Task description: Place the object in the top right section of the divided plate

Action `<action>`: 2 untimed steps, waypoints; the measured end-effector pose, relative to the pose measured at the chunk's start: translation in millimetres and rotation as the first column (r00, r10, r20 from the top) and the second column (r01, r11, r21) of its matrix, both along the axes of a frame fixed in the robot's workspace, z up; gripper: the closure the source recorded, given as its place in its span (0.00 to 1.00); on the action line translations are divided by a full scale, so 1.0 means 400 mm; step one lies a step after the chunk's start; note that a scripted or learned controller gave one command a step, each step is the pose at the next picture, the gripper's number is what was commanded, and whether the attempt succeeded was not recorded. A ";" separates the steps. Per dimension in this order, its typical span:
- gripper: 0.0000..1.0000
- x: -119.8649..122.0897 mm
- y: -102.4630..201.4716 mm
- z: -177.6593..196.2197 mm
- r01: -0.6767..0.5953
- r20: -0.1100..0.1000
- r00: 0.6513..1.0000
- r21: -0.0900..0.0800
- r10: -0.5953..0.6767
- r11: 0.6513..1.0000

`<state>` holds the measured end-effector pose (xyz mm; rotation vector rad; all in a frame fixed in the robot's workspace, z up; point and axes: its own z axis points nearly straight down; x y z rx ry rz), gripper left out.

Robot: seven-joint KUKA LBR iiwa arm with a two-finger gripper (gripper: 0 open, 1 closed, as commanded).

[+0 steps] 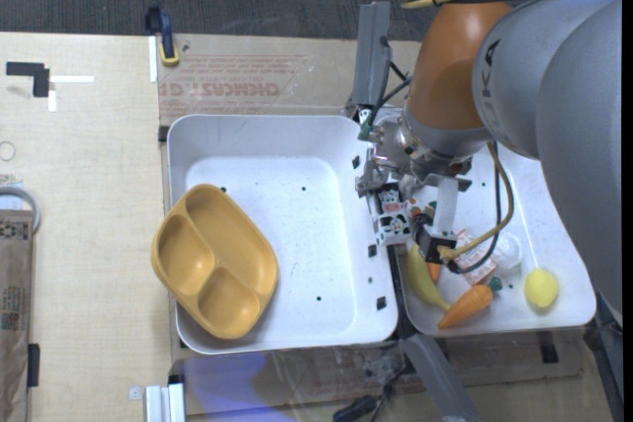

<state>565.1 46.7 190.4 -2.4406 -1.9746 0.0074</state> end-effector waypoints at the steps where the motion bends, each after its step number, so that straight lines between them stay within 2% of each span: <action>1: 1.00 -0.091 0.064 -0.112 0.189 0.059 0.980 -0.013 -0.188 0.982; 2: 1.00 -0.219 0.028 0.001 -0.045 0.002 0.999 0.000 0.045 0.999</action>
